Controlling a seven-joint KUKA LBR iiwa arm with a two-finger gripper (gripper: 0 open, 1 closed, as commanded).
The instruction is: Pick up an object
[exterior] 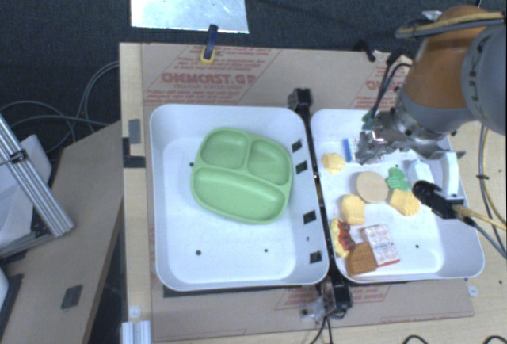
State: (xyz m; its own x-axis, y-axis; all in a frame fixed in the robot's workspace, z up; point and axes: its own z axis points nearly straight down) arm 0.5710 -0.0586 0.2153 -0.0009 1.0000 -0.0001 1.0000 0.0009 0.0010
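1. The worktop [238,69] carries two white bins side by side. The left bin [178,255] holds one thing, a green divided plate [242,174], with bare floor all round it.
2. The right bin [451,251] is where I'm working. The arm [447,57] reaches in over its far half, and the gripper [371,146] hangs low near the far left corner. I cannot tell how it is set; it is too dark and blurred from here.
3. The candidate pieces lie in a loose cluster just in front of the gripper: a round tan disc [369,186], a green toy [397,177] beside it, a yellow wedge [405,202], a yellow lump [352,209], a small yellow piece [333,163] nearest the divider, and a red-and-white packet [380,243] touching a brown cookie-like piece [360,258] at the near edge.
4. My judgement: nothing is lifted yet. The tan disc or the small yellow piece looks closest, so I'd come straight down on one and keep clear of its neighbours.
5. Room is tight by the centre divider [313,176] and the black clips [303,166] on it; the near right corner of this bin is open.
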